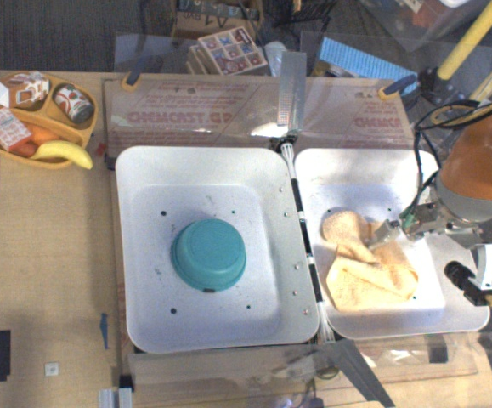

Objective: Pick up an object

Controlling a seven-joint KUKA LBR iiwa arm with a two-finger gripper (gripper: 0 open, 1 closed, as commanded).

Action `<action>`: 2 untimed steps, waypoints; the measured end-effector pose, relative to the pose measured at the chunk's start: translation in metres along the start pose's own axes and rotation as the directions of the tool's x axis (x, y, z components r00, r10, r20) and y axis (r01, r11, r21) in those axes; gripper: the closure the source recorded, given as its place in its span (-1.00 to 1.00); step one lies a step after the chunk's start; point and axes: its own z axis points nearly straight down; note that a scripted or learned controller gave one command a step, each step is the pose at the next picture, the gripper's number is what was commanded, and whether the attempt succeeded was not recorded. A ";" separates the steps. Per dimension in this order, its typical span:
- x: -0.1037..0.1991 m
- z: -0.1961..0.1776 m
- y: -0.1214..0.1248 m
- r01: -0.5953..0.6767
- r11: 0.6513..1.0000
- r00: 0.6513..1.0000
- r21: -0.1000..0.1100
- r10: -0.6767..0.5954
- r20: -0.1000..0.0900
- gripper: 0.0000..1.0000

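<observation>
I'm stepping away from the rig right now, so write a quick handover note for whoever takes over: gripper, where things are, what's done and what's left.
Gripper: low in the right bin, at the tan cloth; whether it grips anything cannot be told from the view.
Things: tan cloth lies crumpled on the right bin's floor; teal bowl sits upside down in the middle of the left bin.
Done: arm reached down to the cloth.
Left: nothing is lifted yet; secure a grasp and raise an object.

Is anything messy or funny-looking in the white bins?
A little. The teal bowl sits upside down in the left bin. In the right bin, a tan cloth lies crumpled in a heap by the hand. Nothing looks spilled or broken.
</observation>
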 end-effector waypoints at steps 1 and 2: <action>-0.002 -0.010 0.000 -0.003 1.000 1.000 -0.002 0.003 -0.001 1.00; -0.002 -0.010 0.000 -0.003 1.000 1.000 -0.001 0.003 -0.001 -1.00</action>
